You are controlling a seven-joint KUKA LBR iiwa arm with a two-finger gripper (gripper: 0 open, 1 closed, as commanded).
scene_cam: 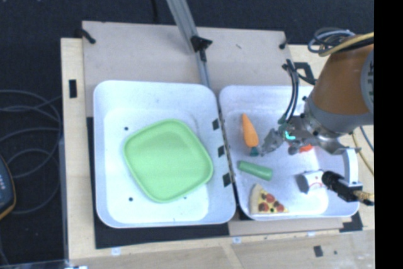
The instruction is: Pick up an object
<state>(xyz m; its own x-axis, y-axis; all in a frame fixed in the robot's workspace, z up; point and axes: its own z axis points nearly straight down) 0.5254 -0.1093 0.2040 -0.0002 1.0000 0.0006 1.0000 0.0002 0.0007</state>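
pincer [272, 143] low in right white bin [264, 97], just beside the small orange plastic carrot [249, 130] and above the green cylinder [255, 169]. can't tell its state, nothing visibly gripped. pizza-slice toy [267, 201] at front wall, square green plate [167, 159] in left bin. pick not yet done.

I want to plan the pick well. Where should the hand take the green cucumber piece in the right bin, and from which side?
Probably across its middle, coming straight down from above. The green cucumber piece lies flat and runs roughly left to right, so the fingers fit best across its narrow width. The carrot above it and the pizza slice below it lie apart from it, leaving room.
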